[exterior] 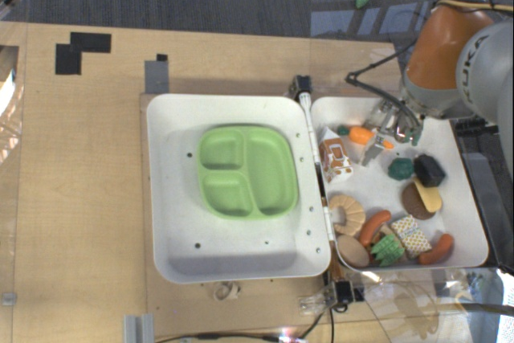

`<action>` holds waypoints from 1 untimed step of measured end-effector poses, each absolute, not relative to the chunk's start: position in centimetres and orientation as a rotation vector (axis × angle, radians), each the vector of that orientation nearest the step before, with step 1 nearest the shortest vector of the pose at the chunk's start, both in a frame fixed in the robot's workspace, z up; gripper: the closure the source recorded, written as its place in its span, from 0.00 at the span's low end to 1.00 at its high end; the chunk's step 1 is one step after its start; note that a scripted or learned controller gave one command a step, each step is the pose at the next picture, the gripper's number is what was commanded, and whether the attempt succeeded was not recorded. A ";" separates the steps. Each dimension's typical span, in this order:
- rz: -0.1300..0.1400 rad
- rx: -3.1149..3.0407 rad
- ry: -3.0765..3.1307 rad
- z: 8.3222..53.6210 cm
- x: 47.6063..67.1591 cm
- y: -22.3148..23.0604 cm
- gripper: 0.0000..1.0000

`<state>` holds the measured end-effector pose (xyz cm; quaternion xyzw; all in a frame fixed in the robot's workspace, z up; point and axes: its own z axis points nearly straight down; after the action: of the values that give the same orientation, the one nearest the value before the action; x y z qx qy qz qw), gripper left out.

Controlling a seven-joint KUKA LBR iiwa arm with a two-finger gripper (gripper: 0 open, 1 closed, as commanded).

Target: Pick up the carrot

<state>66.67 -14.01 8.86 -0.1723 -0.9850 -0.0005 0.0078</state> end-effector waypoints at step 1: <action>-0.003 -0.736 -3.066 8.8 64.6 -11.5 0.00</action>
<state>64.55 -11.46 8.84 -0.2335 -0.9723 -0.0011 -0.0056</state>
